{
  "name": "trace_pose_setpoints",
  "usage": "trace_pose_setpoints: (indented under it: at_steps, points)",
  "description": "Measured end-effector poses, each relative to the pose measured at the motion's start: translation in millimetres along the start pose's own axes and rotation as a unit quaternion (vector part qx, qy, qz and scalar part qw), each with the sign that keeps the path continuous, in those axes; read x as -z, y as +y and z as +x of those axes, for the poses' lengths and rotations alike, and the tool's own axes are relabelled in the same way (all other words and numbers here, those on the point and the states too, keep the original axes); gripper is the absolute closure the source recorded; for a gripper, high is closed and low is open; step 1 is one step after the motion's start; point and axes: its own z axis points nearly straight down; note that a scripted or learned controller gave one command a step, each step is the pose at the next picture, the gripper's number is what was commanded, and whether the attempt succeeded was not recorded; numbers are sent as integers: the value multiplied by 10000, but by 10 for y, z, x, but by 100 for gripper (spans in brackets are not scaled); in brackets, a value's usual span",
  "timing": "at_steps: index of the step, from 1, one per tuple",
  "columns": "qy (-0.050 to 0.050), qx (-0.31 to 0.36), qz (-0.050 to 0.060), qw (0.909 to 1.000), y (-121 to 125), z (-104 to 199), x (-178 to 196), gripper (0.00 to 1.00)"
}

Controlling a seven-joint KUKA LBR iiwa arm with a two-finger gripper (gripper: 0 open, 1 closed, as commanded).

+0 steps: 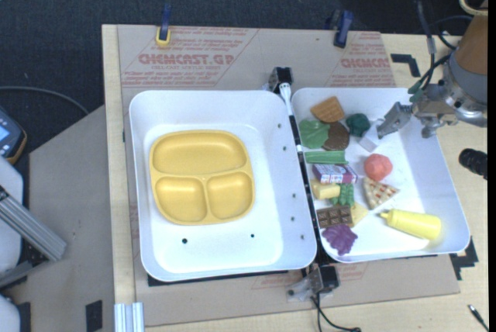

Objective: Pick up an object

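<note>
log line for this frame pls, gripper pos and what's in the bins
gripper: over right bin upper edge, nothing seen held | toy food: piled in right bin, untouched | yellow tray: in left bin | pick: not yet done

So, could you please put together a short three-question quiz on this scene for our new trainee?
1. True or false: the yellow three-compartment plastic tray lies in the left white bin.
2. Which item lies nearest the front edge of the right white bin? A) round red ball B) yellow squeeze bottle C) dark green round toy
3. Fill in: the grey metal claw hangs over the ____ corner of the right bin.

Key: 1 true; 2 B; 3 far right.
</note>
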Motion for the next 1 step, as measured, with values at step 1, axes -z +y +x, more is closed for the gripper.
trace_pose_setpoints:
  at_steps: [1]
  points:
    - [9,0,24,10000,-71,88,-523,0]
